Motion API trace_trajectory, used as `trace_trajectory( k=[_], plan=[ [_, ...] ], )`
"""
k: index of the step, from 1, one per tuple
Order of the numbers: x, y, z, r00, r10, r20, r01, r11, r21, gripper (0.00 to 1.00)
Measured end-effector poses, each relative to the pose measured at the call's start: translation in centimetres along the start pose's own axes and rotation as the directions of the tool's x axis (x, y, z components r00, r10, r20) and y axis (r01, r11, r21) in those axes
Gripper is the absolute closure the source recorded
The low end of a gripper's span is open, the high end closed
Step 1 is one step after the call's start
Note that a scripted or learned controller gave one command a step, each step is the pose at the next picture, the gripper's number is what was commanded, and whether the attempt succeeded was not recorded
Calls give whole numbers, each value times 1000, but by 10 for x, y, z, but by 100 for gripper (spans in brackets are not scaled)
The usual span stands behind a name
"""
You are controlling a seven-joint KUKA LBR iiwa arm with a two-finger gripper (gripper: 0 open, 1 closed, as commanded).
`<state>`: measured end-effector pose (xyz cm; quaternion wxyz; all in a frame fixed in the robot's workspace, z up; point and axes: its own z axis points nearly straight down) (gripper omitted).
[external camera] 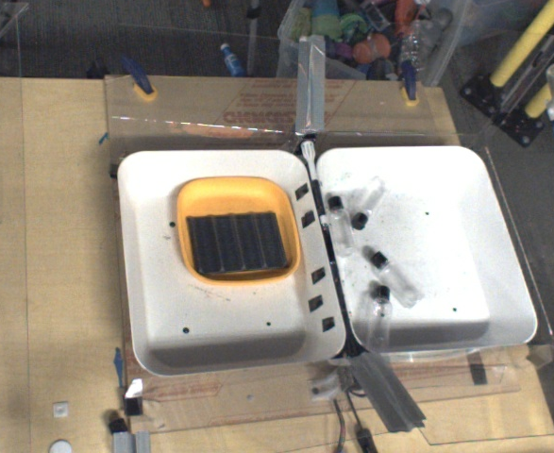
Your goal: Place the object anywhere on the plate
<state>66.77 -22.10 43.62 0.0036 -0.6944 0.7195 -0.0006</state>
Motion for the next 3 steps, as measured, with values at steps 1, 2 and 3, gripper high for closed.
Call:
trace_trajectory(
  k=[1,2,3],
  plan=[
    [0,0,1,939,-343,1,343,939,-1,100],
    [-7,0,1,816,-578,2,578,816,-2,100],
    [-10,0,1,634,-773,1,773,634,-2,100]
  ],
)
